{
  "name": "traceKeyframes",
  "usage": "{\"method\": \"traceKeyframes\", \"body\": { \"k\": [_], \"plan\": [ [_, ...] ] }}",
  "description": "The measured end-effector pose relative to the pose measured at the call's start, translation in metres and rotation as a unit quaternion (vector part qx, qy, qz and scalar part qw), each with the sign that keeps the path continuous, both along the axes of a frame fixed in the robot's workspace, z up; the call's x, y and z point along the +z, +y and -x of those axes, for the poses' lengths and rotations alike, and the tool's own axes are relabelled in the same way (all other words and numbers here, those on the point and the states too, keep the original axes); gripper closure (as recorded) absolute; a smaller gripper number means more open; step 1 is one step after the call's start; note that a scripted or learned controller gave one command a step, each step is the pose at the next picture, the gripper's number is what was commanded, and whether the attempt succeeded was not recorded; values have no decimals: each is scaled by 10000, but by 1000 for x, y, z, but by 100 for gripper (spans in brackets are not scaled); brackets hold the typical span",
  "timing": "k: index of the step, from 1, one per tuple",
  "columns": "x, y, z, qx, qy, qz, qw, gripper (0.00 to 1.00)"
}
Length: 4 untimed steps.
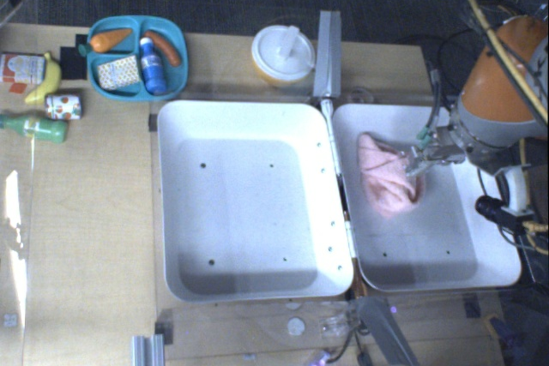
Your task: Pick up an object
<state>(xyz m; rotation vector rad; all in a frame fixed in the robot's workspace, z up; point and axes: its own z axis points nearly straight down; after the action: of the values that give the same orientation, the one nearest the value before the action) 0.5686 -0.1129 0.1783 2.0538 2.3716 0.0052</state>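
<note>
A crumpled pink cloth (383, 176) lies in the left half of the right white bin (446, 257). My gripper (415, 161) reaches in from the right and sits at the cloth's upper right edge, touching or just over it. A fold of the cloth rises toward the gripper tip. The arm's orange band (502, 81) and grey wrist stand above the bin's right side.
The left white bin (249, 270) sits beside the right one. Behind the bins stand a white lidded cup (283, 54) and a blue tray of toy food (137, 57). A banana, can and green bottle (34, 127) lie at far left. Cables hang at the right.
</note>
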Motion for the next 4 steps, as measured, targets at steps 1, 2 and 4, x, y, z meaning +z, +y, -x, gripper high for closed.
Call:
{"method": "traceKeyframes", "body": {
  "k": [1, 2, 4],
  "plan": [
    [0, 0, 0, 1, 1, 0, 10000, 0],
    [-83, -5, -16, 748, 0, 4, 9972, 0],
    [-75, 21, -5, 1121, -99, 36, 9936, 100]
  ]
}}
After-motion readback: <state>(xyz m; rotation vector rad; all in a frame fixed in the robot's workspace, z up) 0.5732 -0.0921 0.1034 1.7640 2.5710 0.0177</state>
